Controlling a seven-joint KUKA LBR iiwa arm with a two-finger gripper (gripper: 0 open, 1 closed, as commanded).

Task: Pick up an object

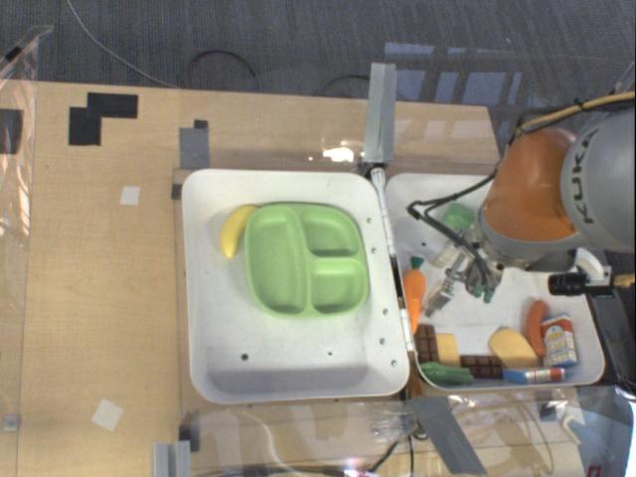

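My gripper [459, 284] hangs low over the left half of the right bin [594, 366], under the grey arm with its orange band [532, 192]. It is just right of an orange carrot [411, 296] that lies along the bin's left wall. Nothing shows between the gripper and the bin floor. In front of it lie a brown chocolate bar [425, 344], a yellow cheese block [448, 348], a green pea pod [444, 373] and a yellow bread-like lump [512, 345]. A green item [459, 217] is partly hidden behind the wrist.
The right bin's front right corner holds a red sausage [537, 324], a small red and white carton [560, 344] and a blue and red marker [532, 375]. In the left bin [229, 366] a green divided plate [303, 259] lies beside a banana [234, 230].
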